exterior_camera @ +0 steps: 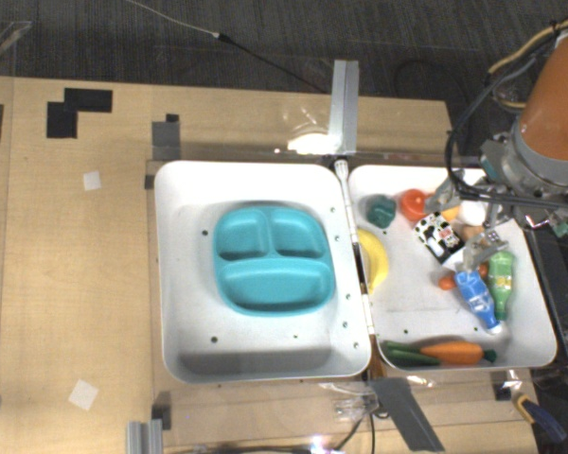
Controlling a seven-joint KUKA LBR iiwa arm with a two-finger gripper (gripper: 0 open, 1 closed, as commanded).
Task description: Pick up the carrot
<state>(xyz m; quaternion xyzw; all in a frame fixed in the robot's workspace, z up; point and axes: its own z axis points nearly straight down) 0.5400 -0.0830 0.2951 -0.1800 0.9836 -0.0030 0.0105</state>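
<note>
Camera view: carrot (452,352) lying flat along front wall of right bin (545,343), beside green vegetable (407,355); end effector (478,235) hovering over bin's middle right, above blue bottle (477,298) and green bottle (500,282); grip state cannot tell; carrot well apart from it; teal divided plate (270,258) in left bin (185,282); banana (375,258) by divider.

No text can be read; the black-and-white pack (439,235) perhaps bears print, too small to tell.
</note>
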